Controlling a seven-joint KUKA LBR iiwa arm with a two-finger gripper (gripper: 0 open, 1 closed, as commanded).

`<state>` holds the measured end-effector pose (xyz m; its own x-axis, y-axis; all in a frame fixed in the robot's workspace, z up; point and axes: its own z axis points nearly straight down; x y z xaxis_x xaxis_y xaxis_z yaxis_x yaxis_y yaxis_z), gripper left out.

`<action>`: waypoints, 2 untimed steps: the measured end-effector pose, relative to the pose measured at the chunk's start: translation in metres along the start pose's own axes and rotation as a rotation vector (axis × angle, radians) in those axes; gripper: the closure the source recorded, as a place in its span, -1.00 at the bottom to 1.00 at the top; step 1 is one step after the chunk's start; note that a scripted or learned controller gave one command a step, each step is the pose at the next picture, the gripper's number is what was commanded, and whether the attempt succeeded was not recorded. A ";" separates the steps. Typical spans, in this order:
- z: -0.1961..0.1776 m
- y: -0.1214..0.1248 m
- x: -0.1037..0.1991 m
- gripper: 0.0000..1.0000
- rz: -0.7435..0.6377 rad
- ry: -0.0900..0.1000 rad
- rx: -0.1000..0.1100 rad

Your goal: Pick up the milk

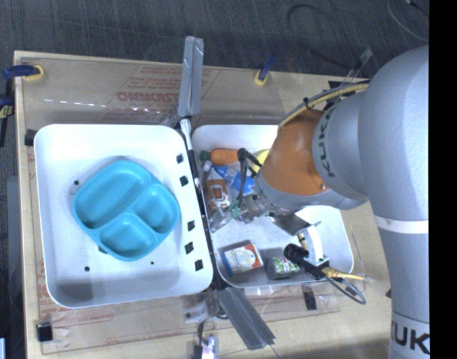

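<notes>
The pincer [239, 206] is buried in the right bin's [340, 230] clutter; its state can't be told. The milk [241, 258] is seen near it, at the bin's near edge.

We log a bright blue divided tray [126, 209] in the white left bin [56, 163]. The white right bin [340, 234] holds an orange item [225, 156] and a white, red-orange carton [242, 258]. Arm [378, 140] grey, orange band.
</notes>
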<state>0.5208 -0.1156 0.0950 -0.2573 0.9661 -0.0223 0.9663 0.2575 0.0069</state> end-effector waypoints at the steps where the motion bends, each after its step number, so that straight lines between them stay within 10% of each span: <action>1: -0.009 0.001 0.003 1.00 -0.008 0.009 0.005; 2: 0.004 0.043 0.006 1.00 0.461 0.021 0.015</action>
<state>0.5612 -0.0992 0.0909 0.1991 0.9800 0.0001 0.9800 -0.1991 -0.0035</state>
